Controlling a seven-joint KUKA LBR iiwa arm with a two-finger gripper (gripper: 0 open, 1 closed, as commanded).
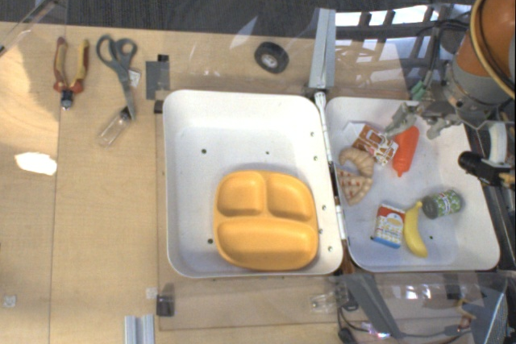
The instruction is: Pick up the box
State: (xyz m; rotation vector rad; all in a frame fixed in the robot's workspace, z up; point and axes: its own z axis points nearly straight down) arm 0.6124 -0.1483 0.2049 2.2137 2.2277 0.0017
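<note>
A small red and white box (389, 225) lies in the right bin (476, 254), near its front, touching the banana (416, 231). A second red and white carton (374, 144) lies tilted near the bin's back left, beside an orange carrot (405, 150). My gripper (421, 122) hangs over the back of the right bin, just above the carrot's top end. Its fingers are spread open and nothing is between them. It is well behind the front box.
A green can (442, 204) lies right of the banana. Two brown pastry-like pieces (355, 173) sit along the right bin's left wall. The left bin (193, 133) holds a yellow divided tray (265, 218). Scissors (119, 60), pliers (68, 70) and a tape roll (272, 56) lie on the bench.
</note>
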